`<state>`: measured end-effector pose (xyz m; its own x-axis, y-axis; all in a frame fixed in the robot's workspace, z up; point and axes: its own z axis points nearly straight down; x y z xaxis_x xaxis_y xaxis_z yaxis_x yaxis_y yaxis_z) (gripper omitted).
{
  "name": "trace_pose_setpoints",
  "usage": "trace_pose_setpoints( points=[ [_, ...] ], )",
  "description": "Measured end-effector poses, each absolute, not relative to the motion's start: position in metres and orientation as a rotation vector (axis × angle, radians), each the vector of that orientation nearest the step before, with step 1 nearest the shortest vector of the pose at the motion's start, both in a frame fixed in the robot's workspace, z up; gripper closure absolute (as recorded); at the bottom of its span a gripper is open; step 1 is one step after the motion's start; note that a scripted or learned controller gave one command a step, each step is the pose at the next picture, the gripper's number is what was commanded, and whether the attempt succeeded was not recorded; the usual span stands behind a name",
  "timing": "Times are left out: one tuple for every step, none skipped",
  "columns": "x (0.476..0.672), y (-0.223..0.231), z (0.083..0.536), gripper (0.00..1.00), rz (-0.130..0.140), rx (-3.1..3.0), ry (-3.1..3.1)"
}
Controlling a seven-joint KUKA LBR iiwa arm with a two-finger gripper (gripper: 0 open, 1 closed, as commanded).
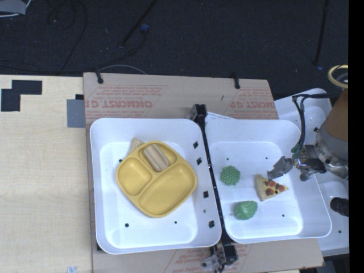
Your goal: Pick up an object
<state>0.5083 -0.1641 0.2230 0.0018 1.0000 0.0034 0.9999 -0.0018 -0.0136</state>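
A toy pizza slice (269,187) lies flat on the floor of the right bin (290,227), toward its right side. It looks like the nearest target for the pick. Nothing is lifted yet: the slice rests on the bin floor, with no finger around it.

The gripper (290,167) hangs just above and right of the slice, near it but apart from it. One dark finger (280,167) points down toward the slice's upper edge. Whether the jaws are open or closed cannot be told from this angle. The arm (336,131) reaches in from the right edge.

Left of the slice, in the same bin, sit two green items: a round knobbly one (230,175) and, lower down, a leafy one (245,210). Both are well clear of the gripper.

The left bin (108,220) holds a yellow divided plate (156,179) with a tan piece (156,157) in its top compartment.

Judging from this, the approach seems nearly done; the descent, the grasp and the lift are all left.
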Motion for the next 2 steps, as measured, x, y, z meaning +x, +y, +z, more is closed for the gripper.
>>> trace_pose_setpoints(
  points=[
    [0.511,-0.164,0.228,0.00,0.003,-2.219,-2.219],
    [0.507,-0.161,0.164,0.00,0.007,-2.215,-2.215]
  ],
)
